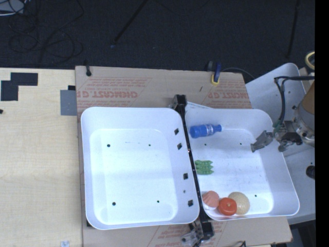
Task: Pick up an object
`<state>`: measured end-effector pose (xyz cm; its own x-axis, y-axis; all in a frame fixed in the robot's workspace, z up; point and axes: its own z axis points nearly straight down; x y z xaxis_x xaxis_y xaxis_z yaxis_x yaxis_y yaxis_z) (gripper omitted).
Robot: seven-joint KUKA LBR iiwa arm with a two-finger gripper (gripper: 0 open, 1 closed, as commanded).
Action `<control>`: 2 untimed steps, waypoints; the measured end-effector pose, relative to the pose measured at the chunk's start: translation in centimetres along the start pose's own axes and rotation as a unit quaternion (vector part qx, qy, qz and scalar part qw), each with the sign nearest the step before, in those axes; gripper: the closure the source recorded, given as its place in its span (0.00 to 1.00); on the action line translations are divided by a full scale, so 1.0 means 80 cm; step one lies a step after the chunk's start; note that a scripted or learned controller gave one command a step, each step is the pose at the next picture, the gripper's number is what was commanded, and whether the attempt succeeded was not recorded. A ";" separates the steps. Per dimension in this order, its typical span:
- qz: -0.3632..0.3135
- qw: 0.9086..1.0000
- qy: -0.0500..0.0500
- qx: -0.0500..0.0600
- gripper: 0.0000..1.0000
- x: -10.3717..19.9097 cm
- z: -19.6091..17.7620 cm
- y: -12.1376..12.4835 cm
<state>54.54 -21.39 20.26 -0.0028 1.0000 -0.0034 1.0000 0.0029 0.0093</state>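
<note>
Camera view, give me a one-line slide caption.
Gripper open at the right bin's edge; blue bottle, green toy, three round items inside.

Grey metal hand [272, 142], black cables

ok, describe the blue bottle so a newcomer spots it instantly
Look in the right bin, along its far wall. The blue bottle lies on its side near the divider. It is the only blue item; the green piece and round items sit nearer the front.

Bench [36, 163]: cardboard sheet [154, 89], two white bins [133, 163] side by side.
</note>
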 end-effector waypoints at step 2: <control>0.000 1.000 0.000 0.000 0.00 0.000 0.021 -0.023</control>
<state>52.74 -21.39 18.60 -0.0023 1.0000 -0.0032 1.0000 0.0023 0.0083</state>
